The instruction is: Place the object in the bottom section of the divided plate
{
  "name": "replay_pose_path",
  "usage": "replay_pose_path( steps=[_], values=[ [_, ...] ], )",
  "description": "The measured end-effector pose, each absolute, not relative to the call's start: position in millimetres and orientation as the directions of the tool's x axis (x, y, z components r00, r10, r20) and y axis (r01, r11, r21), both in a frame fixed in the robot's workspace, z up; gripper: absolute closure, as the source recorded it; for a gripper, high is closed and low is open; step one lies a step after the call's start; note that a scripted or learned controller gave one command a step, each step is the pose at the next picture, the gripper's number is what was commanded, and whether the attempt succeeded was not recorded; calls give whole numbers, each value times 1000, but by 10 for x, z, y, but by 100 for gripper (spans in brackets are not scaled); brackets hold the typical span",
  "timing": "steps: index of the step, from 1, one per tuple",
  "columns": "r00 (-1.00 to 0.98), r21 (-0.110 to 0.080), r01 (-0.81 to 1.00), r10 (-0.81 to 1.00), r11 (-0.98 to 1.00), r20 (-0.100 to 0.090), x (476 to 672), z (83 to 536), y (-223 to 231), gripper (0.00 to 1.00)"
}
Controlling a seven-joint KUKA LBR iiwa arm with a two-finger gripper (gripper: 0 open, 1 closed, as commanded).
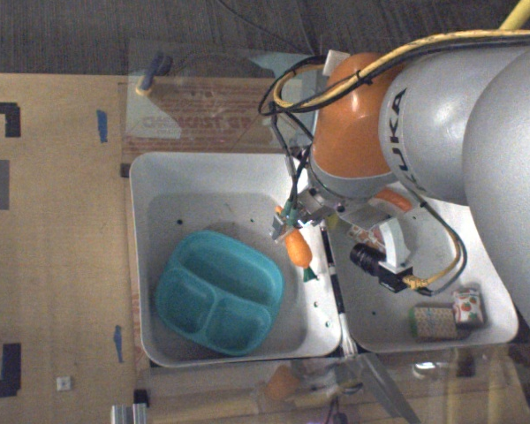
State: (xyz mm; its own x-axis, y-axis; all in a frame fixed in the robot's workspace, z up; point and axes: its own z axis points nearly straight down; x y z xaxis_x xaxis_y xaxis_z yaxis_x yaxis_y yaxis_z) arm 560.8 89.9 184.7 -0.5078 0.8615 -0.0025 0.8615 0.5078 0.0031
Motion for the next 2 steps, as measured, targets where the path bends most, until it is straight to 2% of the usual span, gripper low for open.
replay_pose_path(
  steps=[1,2],
  values=[
    [-475,10,880,880,475,-4,5634,1234,1107,100],
    [-476,1,880,880,476,-1,5606,1182,1108,0]
  ],
)
